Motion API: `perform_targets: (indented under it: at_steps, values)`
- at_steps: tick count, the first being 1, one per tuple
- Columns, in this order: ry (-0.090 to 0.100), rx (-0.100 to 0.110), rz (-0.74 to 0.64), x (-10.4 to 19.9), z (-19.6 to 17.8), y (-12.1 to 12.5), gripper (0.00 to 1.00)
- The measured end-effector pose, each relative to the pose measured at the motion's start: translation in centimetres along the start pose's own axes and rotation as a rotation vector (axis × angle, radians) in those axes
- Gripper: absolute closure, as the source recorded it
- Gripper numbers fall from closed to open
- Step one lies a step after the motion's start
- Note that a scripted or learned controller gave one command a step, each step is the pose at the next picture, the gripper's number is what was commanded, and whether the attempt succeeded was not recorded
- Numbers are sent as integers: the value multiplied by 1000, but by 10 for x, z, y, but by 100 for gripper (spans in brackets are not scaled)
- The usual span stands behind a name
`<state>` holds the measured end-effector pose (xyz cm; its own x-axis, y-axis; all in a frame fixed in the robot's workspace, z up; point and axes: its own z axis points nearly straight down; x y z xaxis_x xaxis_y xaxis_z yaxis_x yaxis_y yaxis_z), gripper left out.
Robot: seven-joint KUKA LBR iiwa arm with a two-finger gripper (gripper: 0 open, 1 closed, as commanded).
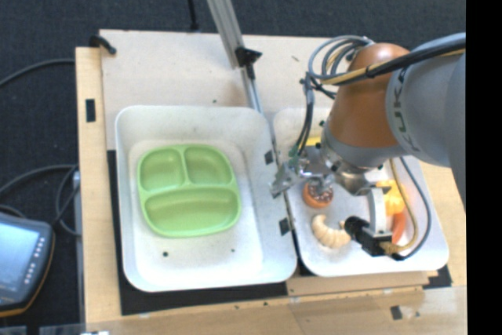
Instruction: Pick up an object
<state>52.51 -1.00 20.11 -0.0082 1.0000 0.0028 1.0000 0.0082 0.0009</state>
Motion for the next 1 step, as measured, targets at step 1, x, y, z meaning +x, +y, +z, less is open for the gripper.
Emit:
perform_targets:
  at_steps: [1]
  values:
    - [-7,-1,14,-94,19,45,0]
